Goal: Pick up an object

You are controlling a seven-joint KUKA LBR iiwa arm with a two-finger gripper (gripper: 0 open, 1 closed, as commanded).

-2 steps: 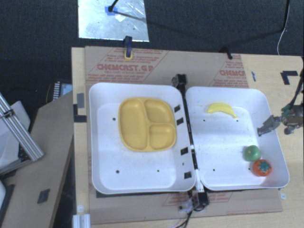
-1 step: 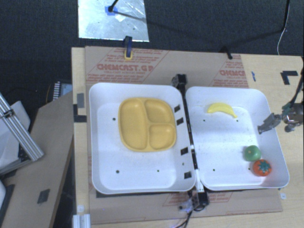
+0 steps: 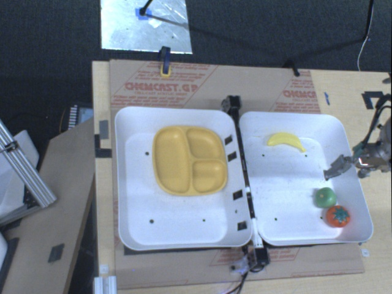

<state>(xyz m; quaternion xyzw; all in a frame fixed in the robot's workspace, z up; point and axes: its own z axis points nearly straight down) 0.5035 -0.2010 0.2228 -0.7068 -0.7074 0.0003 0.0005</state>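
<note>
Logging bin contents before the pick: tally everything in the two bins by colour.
Yellow: 2, the divided plate in the left bin and the banana in the right bin
Green: 1, the green ball
Orange-red: 1, the tomato
Total: 4

A dark, speckled carpet floor (image 3: 49, 29) fills the upper part of the view. At 12 o'clock a shiny metal sheet (image 3: 146, 16) lies on it, with a scrap of blue tape (image 3: 143, 13) near its middle. Thin black cables (image 3: 257, 41) run across the floor toward 1 o'clock. The tan worktop (image 3: 257, 81) carries red printed lettering. At 9 o'clock a lower brown surface (image 3: 55, 182) sits beside an aluminium rail (image 3: 24, 170). Light is even and soft.
</note>
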